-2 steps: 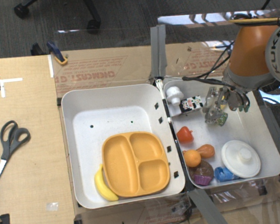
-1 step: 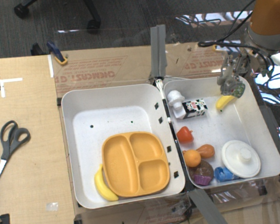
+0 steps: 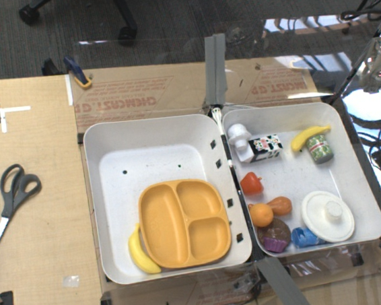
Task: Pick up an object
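1. Plate, yellow and divided, was the largest pickable thing; it lay flat in the left bin, with a banana touching its near-left edge.
2. The white lid sat in the right bin, near its front corner.
3. The cow-patterned carton lay near the divider, well apart from the lid.
4. The red pepper and the blue toy were smaller and crowded by other things.
5. Nothing looked grasped, so the task seemed at its start; the state of the fingers could not be told.
6. The next move likely called for choosing an isolated target, such as the carton, and descending squarely over it.
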`<action>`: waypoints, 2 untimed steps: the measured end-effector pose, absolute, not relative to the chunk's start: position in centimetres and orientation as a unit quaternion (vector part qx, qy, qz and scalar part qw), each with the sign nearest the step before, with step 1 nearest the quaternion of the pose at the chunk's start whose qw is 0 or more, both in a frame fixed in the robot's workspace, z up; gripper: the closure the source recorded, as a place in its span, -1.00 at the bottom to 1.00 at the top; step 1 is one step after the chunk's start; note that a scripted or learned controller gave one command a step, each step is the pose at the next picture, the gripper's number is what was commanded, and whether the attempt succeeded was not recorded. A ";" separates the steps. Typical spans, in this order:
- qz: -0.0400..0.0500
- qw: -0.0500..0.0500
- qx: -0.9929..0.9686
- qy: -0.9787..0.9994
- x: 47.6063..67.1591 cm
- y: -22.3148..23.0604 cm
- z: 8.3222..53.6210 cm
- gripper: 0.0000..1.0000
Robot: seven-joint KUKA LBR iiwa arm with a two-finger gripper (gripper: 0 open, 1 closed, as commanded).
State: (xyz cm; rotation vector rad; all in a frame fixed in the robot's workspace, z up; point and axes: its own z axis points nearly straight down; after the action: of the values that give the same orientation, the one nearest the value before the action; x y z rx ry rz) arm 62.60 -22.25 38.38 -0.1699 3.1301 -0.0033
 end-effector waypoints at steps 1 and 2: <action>0.000 0.002 -0.170 0.985 66.0 -22.1 29.3 1.00; 0.000 0.003 -0.209 0.978 66.0 -17.5 18.2 1.00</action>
State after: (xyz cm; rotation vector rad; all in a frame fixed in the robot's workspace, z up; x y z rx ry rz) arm 66.04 -17.52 18.20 -0.6545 3.0667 0.0000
